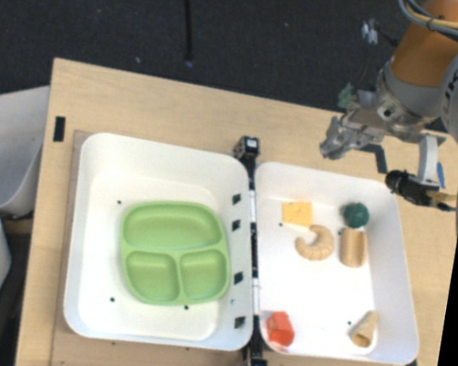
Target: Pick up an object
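I'm looking down on the desk (pixel 70 90) now, and nothing has been picked up yet as far as I can see. My gripper (pixel 340 144) hangs above the far edge of the right bin (pixel 400 250), out over the bare wood and not inside the bin itself. It sits at an angle that hides the tips, so I cannot tell whether it is wide or narrow, and I see nothing caught in it.

Every candidate lies in that right bin. There's a yellow cheese slice (pixel 297 213) toward the far left of it, a curled croissant (pixel 316 243) just beside and nearer me, a bread roll (pixel 352 247) touching or almost touching the croissant's right end, and a dark green ball (pixel 355 214) right above the roll. Down at the near edge sit a red block (pixel 279 329) in the left corner and a cone-shaped piece (pixel 364 328) toward the right corner, well apart from each other.

The left bin (pixel 87 198) carries a green divided plate (pixel 174 253), nothing in its compartments.

So by my reckoning the whole job is ahead: choose one item, bring the gripper over it, drop down, close, lift. The cheese slice and the ball are nearest the gripper
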Action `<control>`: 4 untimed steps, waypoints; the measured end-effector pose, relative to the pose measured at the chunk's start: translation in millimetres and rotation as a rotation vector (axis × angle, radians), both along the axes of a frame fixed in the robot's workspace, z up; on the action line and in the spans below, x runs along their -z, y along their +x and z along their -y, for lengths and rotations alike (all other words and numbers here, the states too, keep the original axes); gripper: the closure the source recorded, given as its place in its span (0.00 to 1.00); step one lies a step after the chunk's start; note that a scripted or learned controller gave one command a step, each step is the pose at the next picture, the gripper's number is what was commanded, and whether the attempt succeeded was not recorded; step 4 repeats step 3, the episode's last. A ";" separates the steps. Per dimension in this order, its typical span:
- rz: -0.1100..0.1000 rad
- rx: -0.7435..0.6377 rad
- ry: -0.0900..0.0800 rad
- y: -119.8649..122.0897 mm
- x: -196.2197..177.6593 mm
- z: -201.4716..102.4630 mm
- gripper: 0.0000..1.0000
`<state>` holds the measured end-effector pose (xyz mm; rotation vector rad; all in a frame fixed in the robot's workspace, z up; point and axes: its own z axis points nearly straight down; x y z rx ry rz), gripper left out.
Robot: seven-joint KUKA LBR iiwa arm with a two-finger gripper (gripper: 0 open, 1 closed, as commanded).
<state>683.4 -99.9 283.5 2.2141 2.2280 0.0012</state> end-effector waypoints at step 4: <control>-0.003 0.000 0.001 -45.9 25.6 -166.2 1.00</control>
